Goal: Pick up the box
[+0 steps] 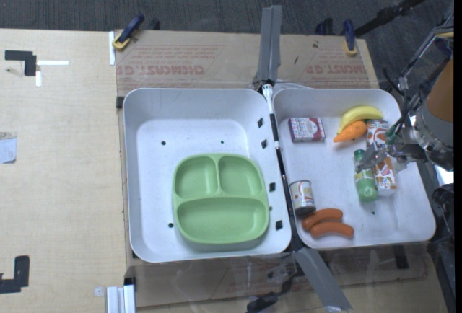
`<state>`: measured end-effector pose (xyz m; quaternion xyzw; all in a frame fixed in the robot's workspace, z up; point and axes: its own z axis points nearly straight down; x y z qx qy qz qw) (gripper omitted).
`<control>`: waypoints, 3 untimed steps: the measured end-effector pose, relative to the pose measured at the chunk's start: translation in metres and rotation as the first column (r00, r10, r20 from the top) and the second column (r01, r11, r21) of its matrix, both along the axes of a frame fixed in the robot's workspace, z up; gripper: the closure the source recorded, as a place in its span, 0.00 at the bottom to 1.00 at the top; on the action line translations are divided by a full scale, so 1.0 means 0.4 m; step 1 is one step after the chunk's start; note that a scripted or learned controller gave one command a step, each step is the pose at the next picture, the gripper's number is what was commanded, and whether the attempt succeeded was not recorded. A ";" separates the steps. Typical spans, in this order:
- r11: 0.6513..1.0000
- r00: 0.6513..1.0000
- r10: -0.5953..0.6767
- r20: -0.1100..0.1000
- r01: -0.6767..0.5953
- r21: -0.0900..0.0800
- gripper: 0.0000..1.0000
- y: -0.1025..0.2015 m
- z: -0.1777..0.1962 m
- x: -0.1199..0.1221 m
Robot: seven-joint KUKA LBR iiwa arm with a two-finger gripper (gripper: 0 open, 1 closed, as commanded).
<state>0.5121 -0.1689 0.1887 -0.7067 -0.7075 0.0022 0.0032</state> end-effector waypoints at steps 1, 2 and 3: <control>1.000 1.000 0.009 0.001 -0.009 0.000 0.00 -0.042 0.022 -0.009; 0.978 0.978 0.209 0.001 -0.209 0.000 0.00 0.095 -0.160 0.179; 0.985 0.985 0.174 0.004 -0.174 -0.002 0.00 0.160 -0.237 0.368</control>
